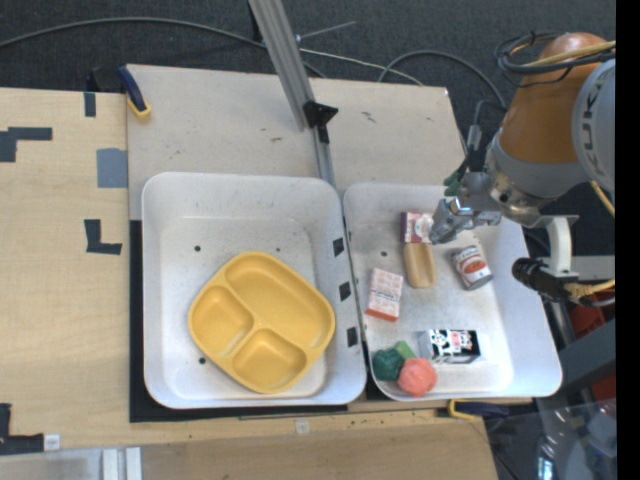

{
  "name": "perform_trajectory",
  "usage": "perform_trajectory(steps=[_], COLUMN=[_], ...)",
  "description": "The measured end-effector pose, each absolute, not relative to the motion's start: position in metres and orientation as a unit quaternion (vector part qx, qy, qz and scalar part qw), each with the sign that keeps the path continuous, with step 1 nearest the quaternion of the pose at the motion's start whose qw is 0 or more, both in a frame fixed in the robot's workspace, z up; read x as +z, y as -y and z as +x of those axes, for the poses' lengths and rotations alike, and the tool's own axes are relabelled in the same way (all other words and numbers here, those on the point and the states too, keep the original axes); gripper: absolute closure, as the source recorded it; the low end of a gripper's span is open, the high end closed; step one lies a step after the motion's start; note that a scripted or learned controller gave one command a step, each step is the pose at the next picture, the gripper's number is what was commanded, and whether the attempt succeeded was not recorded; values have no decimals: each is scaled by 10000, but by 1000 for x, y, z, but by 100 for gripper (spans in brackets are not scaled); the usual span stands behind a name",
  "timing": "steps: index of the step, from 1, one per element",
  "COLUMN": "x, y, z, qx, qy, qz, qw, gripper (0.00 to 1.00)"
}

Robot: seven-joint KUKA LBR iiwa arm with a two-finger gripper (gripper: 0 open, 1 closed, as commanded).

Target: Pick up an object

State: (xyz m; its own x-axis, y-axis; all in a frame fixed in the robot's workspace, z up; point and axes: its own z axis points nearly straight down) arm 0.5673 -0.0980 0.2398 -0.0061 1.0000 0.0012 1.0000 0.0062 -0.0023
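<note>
Tan block [419, 264] lies upright in the view in the right bin [520, 373], long axis running top to bottom, a pink carton [384, 294] just left, a small can [471, 266] right, open floor toward the bin's near-right corner. Gripper [447, 218] hovers above its top end; I cannot tell whether the fingers are open.

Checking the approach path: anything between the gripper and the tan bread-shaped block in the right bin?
Nothing visible. The gripper hangs just above and right of the tan bread-shaped block. A small pink-and-white box lies beside the block's top end, close enough to be nudged.
</note>
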Motion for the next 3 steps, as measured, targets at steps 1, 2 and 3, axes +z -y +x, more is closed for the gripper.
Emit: perform_trajectory(steps=[1, 2, 3], x=[228, 225, 235], y=[39, -21, -76], z=[574, 570, 574], qx=[5, 2, -2], qy=[7097, 7100, 7101], qz=[-7045, -7042, -7041], qw=[16, 15, 12], gripper=[100, 100, 100])
